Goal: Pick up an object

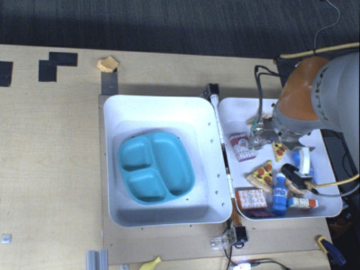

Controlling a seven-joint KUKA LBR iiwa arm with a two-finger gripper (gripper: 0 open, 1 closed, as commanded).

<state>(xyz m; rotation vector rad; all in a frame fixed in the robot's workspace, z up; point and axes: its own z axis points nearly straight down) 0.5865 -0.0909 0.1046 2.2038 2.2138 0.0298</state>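
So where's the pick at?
Done: arm is over the right bin, gripper low among the clutter beside the small red-and-white packet. In hand: nothing visibly between the fingers. Left: grab and lift; pizza slice and blue bottle lie untouched.

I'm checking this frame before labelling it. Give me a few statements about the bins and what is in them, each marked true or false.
1. A blue divided tray lies in the left bin. True.
2. The right bin holds a toy pizza slice. True.
3. The blue bottle lies in the left bin. False: it is in the right bin.
4. The arm hangs over the left bin. False: it is over the right bin.
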